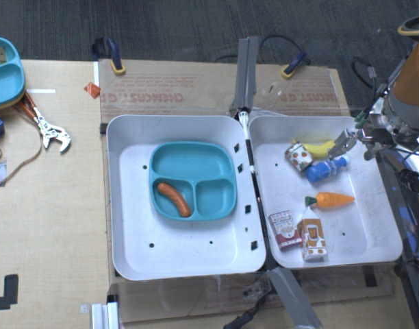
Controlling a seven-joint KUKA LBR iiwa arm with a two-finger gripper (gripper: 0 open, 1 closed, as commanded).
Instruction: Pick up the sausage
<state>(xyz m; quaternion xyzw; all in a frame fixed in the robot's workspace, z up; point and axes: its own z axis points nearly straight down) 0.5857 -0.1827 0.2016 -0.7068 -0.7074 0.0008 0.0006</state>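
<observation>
The sausage (pixel 173 199) is lying in the near-left compartment of the teal tray (pixel 196 157) in the left bin (pixel 127 252), while the pincer (pixel 348 142), jaws apart, is hovering over the right bin's (pixel 374 245) far side, risking snagging the banana (pixel 319 147) or blue toy (pixel 324 169).

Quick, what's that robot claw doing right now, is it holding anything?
Gripper: above the right bin near the banana, away from the sausage; whether it holds anything cannot be told.
</observation>
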